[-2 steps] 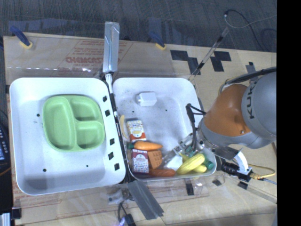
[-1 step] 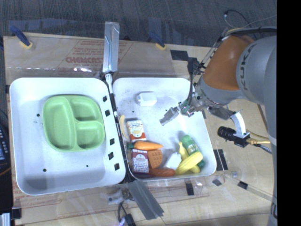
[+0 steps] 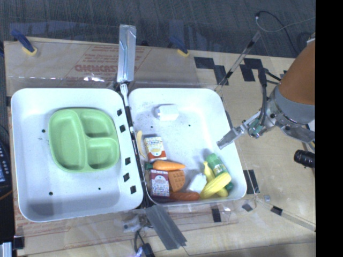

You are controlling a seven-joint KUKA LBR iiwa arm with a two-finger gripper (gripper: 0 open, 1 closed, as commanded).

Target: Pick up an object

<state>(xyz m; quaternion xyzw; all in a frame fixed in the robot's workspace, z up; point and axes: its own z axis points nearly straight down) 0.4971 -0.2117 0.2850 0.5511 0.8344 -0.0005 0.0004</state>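
Gripper [image 3: 229,138] positioned over the right bin's [image 3: 177,98] right rim, finger state not discernible, banana [image 3: 215,186] and carrot [image 3: 168,165] clustered at the bin's near end, green divided plate [image 3: 84,139] placed in the left bin [image 3: 27,143]

Grey KUKA arm with orange band above wrist [image 3: 300,84]: enters from right, upper portion cropped at frame edge. Two-finger metal gripper [image 3: 228,139]: extended leftward and downward at a slant, tip dark grey, nothing visibly held.

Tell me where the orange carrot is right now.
The orange carrot lies in the right white bin, near its lower left, just below a small orange-labelled carton and above a red packet.
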